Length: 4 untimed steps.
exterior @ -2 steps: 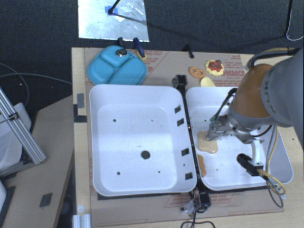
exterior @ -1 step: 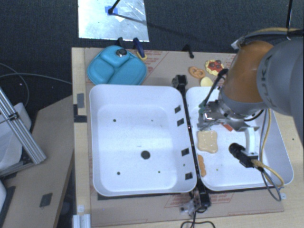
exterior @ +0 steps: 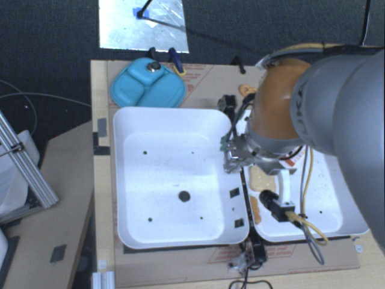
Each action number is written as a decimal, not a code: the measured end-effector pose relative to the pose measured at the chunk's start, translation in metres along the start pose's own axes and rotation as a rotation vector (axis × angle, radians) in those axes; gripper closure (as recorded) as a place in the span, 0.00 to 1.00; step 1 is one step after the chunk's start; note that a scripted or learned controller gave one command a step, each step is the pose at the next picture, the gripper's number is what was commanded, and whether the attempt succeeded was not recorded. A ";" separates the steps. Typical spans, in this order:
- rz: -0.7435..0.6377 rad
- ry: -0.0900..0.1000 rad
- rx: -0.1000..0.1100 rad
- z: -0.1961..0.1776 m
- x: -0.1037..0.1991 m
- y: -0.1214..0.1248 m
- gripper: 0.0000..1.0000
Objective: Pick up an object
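Observation:
My gripper hangs under the orange-banded wrist, over the seam between the two bins, and the arm covers most of it. Just to its lower right, a flat tan object lies in the right bin, partly hidden by the wrist. A thin orange stick lies near that bin's left wall. A small dark round object sits on the floor of the left bin, well to the left of the gripper.
A blue moulded tray rests on the bench behind the left bin. A shiny metal sheet lies on the floor further back. The arm covers most of the right bin. Aluminium framing stands at far left.

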<state>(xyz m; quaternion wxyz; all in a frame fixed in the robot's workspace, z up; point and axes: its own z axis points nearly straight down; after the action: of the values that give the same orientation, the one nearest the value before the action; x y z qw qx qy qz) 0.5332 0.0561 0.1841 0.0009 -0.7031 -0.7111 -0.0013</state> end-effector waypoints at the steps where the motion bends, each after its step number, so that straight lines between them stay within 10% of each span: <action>1: 0.011 -0.003 0.003 0.000 -0.007 -0.049 1.00; 2: 0.000 0.002 -0.020 -0.148 0.044 -0.006 1.00; 3: 0.007 -0.003 -0.002 -0.139 0.040 -0.009 0.00; 4: 0.003 -0.002 0.000 -0.073 0.105 0.034 0.00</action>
<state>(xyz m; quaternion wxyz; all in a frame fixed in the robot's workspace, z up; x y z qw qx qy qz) 0.5655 0.1612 0.2579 0.0003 -0.7041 -0.7101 -0.0006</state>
